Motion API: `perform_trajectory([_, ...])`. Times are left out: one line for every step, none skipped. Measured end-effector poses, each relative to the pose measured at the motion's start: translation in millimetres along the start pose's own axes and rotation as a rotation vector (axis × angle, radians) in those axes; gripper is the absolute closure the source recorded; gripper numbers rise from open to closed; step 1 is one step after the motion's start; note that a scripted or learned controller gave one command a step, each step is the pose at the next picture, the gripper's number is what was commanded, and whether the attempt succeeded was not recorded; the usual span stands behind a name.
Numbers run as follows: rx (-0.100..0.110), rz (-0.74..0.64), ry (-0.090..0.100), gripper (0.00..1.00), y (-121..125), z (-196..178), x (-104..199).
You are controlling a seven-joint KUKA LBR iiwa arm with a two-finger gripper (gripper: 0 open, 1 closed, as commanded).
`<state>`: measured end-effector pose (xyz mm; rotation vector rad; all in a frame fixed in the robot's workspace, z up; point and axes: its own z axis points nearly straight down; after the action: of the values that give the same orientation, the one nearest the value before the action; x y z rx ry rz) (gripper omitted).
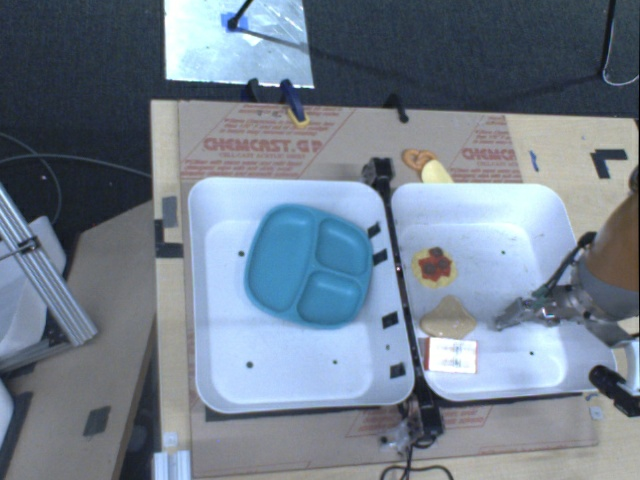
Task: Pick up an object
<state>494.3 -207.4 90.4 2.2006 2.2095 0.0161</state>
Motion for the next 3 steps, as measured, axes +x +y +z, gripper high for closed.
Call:
perform_trajectory([0.012, -0.002, 0.003, 0.0, 104, 4, 68])
perform_trajectory([0.027, 0.001, 0.009, 0.0, 73, -92, 143])
perform_trajectory([0.018, -0.003, 0.009, 1.0, 76, -104, 143])
